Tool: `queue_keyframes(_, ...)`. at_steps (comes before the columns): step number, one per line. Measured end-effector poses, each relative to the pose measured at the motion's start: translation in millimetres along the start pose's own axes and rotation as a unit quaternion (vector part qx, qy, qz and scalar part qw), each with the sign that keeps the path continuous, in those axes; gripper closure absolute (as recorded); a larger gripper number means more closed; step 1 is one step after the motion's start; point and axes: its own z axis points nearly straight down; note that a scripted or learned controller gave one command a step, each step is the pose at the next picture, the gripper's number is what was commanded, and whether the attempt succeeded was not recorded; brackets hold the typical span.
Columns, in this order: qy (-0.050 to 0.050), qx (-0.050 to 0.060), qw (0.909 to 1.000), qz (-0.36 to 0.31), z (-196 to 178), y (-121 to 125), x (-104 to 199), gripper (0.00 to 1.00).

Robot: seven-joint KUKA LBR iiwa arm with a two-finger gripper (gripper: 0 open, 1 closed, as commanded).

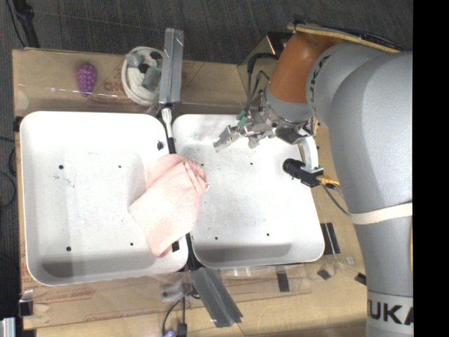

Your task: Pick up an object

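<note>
The gripper [226, 140] hangs over the far part of the right bin [280, 220], near its far-left corner, and whether it is parted or closed cannot be told from this slant; nothing shows between its tips. At the near edge, grey metal brackets [214, 297] and cables sit on the brown bench [98, 297] just below the gap between the bins. A pink cloth [170, 199] (folded, a little rumpled) lies draped over the divide, mostly in the left bin [77, 188] with one edge reaching into the right one, well apart from the gripper. The grey arm [358, 139] with its orange band [295, 65] fills the right side. Farther back, on the bench beyond the left bin, stand a purple grape-like object [86, 78] and a white coil of cord [142, 74] beside an upright grey post [170, 69]. Beyond the bench lies dark floor [140, 5].
</note>
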Motion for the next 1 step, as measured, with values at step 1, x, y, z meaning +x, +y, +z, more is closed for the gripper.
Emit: queue_keyframes(1,0.0,0.001,0.9881,-0.154,10.4,-5.2,49.0,0.0)
